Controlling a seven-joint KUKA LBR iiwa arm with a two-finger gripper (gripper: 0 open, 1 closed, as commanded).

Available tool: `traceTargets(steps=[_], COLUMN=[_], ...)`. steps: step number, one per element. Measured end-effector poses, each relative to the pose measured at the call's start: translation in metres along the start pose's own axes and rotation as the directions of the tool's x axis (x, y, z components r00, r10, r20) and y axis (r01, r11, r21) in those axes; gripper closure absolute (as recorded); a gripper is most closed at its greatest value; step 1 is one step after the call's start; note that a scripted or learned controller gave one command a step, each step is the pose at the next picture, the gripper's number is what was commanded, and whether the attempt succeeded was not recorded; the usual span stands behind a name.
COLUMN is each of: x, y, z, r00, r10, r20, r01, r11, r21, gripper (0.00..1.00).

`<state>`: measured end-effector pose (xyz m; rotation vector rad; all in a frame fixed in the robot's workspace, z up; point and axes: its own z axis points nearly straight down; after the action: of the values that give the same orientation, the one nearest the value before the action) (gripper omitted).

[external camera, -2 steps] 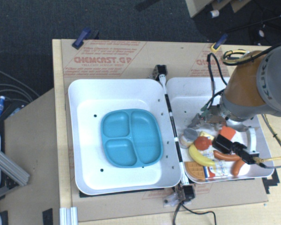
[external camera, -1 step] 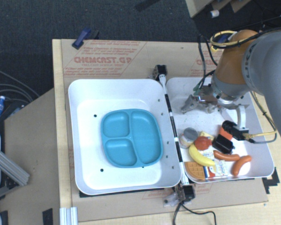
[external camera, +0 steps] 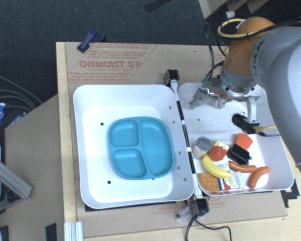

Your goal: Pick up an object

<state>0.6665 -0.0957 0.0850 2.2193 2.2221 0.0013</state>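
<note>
Right now the end effector (external camera: 209,97) hangs spread wide and holding nothing over the right bin's (external camera: 190,92) far end, well apart from the banana (external camera: 214,166) and toy food; picking remains undone.

High slanted look (fixed) down on both bins (external camera: 85,134)

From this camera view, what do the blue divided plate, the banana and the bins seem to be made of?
The blue divided plate looks like moulded plastic: one even colour, rounded compartments, a soft sheen. The banana is probably a plastic toy: very uniform yellow, smooth skin. The bins seem thin white plastic, matte, with rounded corners, though coated metal is possible.
</note>
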Motion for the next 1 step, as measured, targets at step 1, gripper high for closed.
traceTargets(steps=[1], x=[0.0001], y=[0.0006], z=[-0.0105], r00=[1.0], r10=[0.0], r20=[0.001], r01=[0.0], r11=[1.0], r21=[-0.002], gripper=[1.0])
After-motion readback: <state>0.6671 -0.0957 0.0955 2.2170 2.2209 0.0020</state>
